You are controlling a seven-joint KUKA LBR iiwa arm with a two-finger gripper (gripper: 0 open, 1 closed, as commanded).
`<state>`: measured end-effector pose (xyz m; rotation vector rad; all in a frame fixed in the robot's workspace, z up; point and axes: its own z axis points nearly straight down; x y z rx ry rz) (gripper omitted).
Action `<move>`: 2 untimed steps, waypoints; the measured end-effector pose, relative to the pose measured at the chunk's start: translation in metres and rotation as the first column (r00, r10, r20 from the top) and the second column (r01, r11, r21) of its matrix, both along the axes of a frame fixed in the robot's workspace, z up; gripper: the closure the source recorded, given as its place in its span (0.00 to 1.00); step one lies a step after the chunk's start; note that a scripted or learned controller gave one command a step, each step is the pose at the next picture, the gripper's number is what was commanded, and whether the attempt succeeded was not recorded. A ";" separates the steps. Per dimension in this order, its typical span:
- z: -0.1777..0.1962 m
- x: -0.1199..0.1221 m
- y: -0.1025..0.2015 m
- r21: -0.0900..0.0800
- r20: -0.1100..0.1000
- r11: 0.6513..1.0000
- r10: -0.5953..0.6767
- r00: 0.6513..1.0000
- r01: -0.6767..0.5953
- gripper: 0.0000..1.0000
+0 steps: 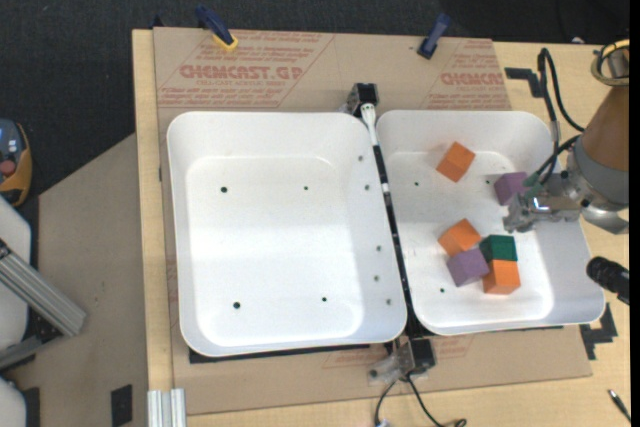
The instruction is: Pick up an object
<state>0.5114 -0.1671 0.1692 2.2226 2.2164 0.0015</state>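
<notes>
Purple block [509, 185], the small one by the right wall of the right bin [430, 140]: my nearest candidate. All places below are taken from it.

My gripper [527, 211] sits just below and slightly right of this block, at or just off its lower edge. From this slanted view I cannot tell how wide it stands, nor whether it grips anything; nothing is plainly seen held. Treating the block as not yet secured.

Others in the bin:
- orange cube [456, 161], left and a little above, apart, standing alone
- a tight cluster below and left: an orange block [460, 237], a purple cube [467, 266], a green block [499, 248] and another orange piece [502, 277], touching or nearly so

Handling, as I judge it: small, rigid, probably light, wood or foam. Flat faces, square edges, nothing fragile. A painted surface may be a bit slick, so a skewed pinch could squirt it sideways on the smooth white floor.

Where to hold: two opposite flat faces, squarely across the middle, not corner to corner. The bin wall is close on the right, leaving little room on that side; the left and lower faces look freer. The cluster is poorer picking, with neighbours crowding the faces.
</notes>
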 end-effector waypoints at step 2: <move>-0.061 -0.025 0.022 -0.013 0.025 1.000 0.003 1.000 -0.002 1.00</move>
